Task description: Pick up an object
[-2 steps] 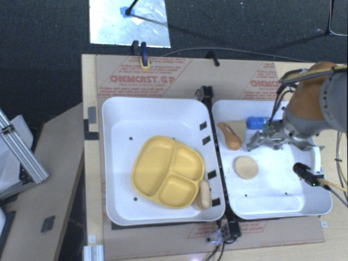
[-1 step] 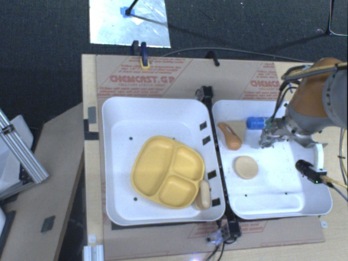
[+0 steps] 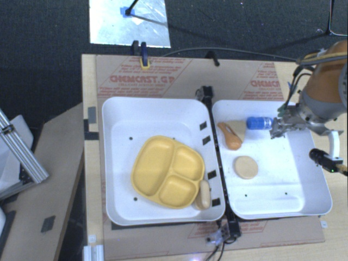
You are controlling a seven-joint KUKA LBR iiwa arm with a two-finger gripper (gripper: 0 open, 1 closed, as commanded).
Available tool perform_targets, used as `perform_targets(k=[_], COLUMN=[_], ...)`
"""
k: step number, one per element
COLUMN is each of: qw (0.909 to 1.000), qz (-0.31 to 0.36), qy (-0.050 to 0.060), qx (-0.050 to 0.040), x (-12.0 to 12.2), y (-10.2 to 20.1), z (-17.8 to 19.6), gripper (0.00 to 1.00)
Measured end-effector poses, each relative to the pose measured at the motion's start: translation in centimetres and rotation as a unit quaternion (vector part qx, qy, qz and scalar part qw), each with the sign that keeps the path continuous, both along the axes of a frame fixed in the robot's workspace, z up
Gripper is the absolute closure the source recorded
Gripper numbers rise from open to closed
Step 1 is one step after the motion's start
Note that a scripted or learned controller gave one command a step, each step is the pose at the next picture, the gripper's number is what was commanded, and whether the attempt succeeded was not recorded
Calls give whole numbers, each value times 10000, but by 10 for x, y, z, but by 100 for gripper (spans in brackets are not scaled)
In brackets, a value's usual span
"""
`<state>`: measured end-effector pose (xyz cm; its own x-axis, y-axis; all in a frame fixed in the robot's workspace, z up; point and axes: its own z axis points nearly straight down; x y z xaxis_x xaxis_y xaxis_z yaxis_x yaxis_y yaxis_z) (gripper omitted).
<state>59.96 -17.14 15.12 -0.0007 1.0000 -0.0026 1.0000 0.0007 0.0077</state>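
Note:
In the right bin lie a blue cylinder near the back wall, an orange carrot-like piece at the left, and a flat round tan disc in the middle. My gripper hangs low at the right end of the blue cylinder, close to it or touching it; I cannot tell which. The grey arm with its orange band comes in from the right. In the left bin sits a yellow compartment plate with a beige roll against its front right edge.
A black divider clip strip runs between the two bins. A black cable-like part of the arm hangs over the right bin's right side. A metal frame stands at the far left, off the bench.

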Motion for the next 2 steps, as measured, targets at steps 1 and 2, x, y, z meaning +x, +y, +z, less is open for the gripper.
perform_targets(k=[1, 2], qw=[10000, 10000], qz=[16, 24], qy=[-7, -7], qx=[-1, 1], x=[8, 11], y=[-4, -3], z=[63, 128], gripper=[100, 100])
